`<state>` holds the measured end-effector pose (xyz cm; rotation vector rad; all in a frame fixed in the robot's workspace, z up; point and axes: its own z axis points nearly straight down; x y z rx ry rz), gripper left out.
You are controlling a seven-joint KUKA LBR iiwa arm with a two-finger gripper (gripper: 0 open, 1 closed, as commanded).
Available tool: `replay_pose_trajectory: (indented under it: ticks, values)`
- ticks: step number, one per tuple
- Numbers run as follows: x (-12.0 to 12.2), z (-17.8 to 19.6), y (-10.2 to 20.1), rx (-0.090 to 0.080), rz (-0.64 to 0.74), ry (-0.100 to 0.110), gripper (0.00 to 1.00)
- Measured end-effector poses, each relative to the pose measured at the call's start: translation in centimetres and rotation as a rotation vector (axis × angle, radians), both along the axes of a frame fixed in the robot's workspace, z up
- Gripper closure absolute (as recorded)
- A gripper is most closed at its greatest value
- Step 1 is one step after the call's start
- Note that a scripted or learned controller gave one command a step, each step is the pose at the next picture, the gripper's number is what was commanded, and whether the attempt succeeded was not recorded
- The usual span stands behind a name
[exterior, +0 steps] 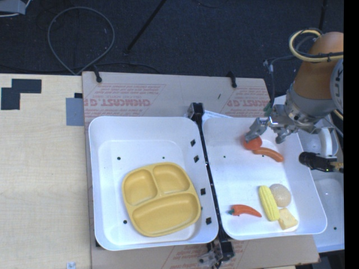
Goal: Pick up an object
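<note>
Two spread pincer (269,132) fingers straddle the red-orange toy (254,143), barely touching it

You get even, bright overhead light with soft, short shadows. The two shallow white plastic bins (112,150) look slightly washed out, the dark carpeted floor (196,27) stays dim, and the whole picture is mildly soft and grainy.
</note>
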<state>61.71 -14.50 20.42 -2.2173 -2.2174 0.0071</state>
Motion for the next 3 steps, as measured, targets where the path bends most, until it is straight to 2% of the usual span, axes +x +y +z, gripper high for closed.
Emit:
replay_pose_trajectory:
  ticks: [2,3]
  values:
    - [-0.6,-8.9,0.4,0.0,-0.001,0.0,0.0]
    - [-0.5,-7.6,0.3,0.0,-0.003,-0.003,1.0]
